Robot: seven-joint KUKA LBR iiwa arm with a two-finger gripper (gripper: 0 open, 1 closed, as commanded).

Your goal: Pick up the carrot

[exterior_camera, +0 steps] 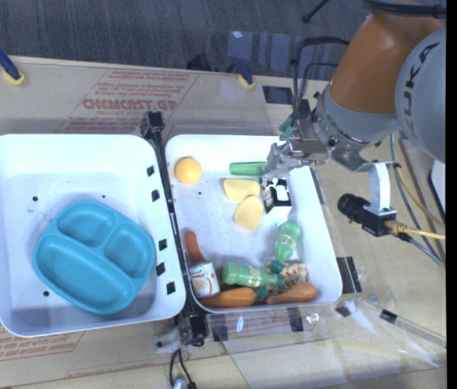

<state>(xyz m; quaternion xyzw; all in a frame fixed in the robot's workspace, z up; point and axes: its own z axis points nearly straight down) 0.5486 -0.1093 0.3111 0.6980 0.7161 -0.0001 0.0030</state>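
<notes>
Hovering over the right bin's far right edge, the pincer sits near a green object; its spread cannot be told. Carrot lies against the near wall, well apart. Blue tray in left bin.

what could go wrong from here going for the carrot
The carrot lies tight against the right bin's near wall, so a finger may hit the rim. A green bottle and a small jar crowd it, so the gripper, now at the bin's far side, might nudge or grab those instead. A second orange piece could be mistaken for it.
</notes>
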